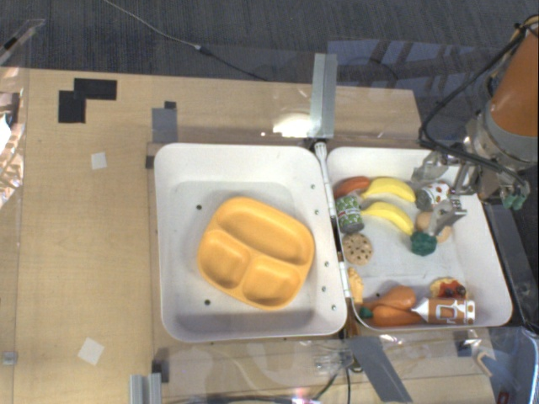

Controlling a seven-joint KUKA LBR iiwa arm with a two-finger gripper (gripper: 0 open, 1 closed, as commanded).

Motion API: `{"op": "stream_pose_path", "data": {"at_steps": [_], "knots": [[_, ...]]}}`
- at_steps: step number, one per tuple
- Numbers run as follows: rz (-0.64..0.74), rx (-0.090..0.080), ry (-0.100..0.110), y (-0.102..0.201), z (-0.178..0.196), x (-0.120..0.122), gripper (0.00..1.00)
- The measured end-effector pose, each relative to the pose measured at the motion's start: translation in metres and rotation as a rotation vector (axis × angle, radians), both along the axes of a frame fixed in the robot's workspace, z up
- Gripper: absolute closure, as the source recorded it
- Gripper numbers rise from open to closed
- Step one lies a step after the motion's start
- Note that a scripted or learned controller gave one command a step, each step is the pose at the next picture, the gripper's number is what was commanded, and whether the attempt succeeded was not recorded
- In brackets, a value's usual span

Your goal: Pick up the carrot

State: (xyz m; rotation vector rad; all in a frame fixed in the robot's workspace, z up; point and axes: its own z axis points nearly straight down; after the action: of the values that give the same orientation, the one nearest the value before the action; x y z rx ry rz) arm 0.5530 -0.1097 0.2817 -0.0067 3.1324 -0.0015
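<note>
The carrot (392,306) is an orange, tapered piece lying along the front wall of the right bin (480,268), beside an orange-and-white bottle (450,311). My gripper (438,194) hangs over the back right part of that bin, well behind the carrot and apart from it. Its two grey fingers (426,173) stand spread, so it is open. A small white item (435,196) sits in the gap between them.
The right bin also holds two bananas (389,190), a reddish sausage shape (351,185), a green can (349,215), a cookie (357,247), a green broccoli piece (423,243) and a small fruit piece (446,289). A yellow divided plate (255,251) lies in the left bin (177,225).
</note>
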Motion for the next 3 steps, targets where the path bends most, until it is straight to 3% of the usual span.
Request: {"op": "stream_pose_path", "data": {"at_steps": [1,2,3], "knots": [[0.006,0.000,0.001,0.015,-0.179,-0.032,0.00],[-0.007,-0.005,-0.027,0.021,-0.188,-0.053,0.00],[-0.034,-0.003,-0.026,0.021,-0.188,-0.055,0.00]]}}
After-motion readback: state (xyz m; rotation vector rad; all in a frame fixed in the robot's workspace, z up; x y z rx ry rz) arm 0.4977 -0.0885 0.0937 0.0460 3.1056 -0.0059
